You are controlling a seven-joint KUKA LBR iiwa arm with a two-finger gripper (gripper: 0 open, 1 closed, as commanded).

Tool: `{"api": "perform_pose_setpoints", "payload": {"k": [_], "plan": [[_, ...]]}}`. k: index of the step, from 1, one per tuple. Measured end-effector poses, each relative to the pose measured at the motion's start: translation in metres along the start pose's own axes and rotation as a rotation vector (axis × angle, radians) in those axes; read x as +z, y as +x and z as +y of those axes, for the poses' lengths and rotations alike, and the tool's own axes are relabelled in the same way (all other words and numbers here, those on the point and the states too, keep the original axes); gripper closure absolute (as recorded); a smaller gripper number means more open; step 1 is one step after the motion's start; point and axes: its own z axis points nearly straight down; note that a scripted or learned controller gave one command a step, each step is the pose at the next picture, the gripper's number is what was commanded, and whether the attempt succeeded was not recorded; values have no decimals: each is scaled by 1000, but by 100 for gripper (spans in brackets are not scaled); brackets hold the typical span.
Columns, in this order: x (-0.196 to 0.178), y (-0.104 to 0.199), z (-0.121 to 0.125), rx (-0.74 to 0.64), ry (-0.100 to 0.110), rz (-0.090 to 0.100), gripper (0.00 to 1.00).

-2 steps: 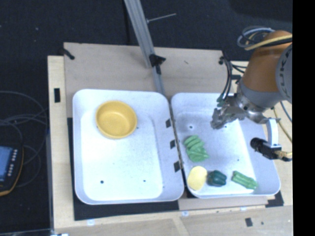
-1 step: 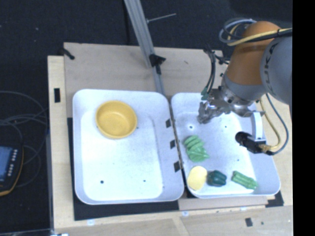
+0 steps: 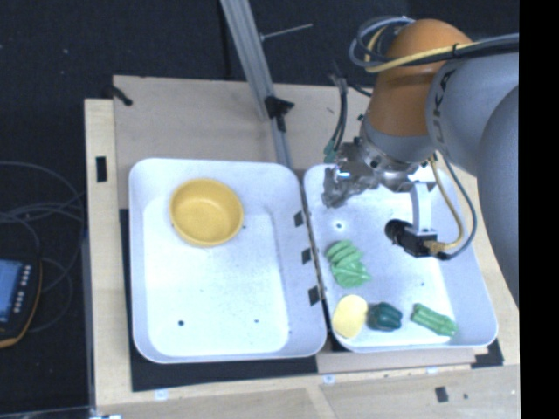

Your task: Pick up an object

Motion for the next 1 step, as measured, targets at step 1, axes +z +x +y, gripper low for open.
{"api": "perform_pose_setpoints", "payload": {"k": [1], "plan": [[8,50,1,1,1,-1,100]]}}
